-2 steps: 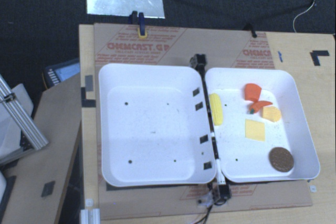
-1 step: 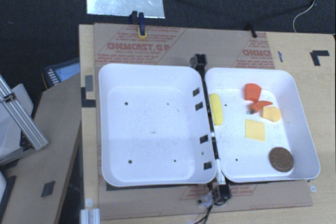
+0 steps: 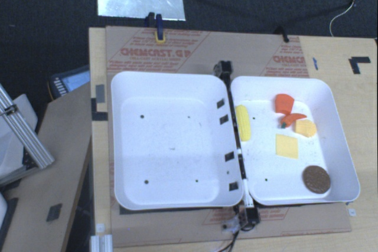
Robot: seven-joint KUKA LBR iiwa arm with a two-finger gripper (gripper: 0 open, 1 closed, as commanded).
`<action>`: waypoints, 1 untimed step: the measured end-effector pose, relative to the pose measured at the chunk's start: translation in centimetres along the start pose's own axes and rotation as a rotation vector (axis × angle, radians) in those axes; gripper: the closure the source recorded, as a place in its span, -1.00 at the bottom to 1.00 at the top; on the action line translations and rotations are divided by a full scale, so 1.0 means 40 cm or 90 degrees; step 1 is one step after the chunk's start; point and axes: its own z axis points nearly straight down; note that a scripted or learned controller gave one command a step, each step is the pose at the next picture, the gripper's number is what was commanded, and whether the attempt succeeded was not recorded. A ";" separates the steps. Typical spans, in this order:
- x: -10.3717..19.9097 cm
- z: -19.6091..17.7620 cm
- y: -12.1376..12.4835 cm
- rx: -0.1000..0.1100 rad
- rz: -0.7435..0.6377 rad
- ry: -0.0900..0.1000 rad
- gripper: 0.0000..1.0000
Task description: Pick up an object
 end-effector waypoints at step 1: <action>0.000 0.000 0.000 0.000 0.000 0.000 1.00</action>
